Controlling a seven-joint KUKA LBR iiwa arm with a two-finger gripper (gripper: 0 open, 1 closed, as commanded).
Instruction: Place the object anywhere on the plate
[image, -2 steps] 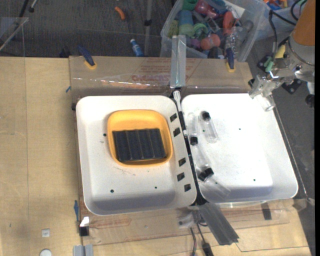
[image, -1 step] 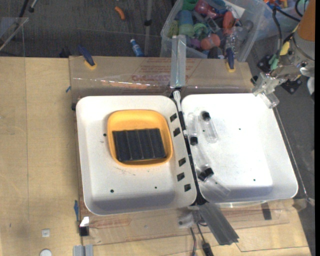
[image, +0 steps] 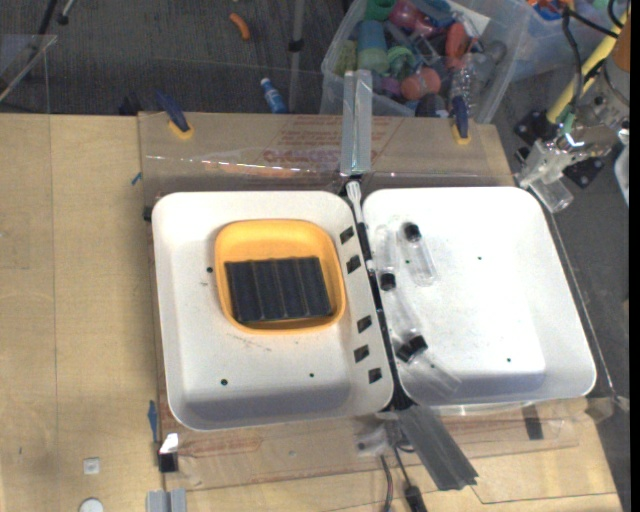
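An orange plate (image: 276, 233) with rounded corners lies in the left bin (image: 190, 330). A dark, ribbed rectangular object (image: 279, 288) rests flat on it and covers most of its middle. My gripper (image: 547, 178) hangs at the upper right, beyond the far right corner of the right bin (image: 500, 300) and well away from the plate. It looks pale and blurred against the clutter there. I see nothing held in it.
Along the left side of the right bin lie a clear tube with a black cap (image: 418, 255) and two more small clear pieces with black caps (image: 410, 348). A box of colourful items (image: 420, 50) stands behind the bins.
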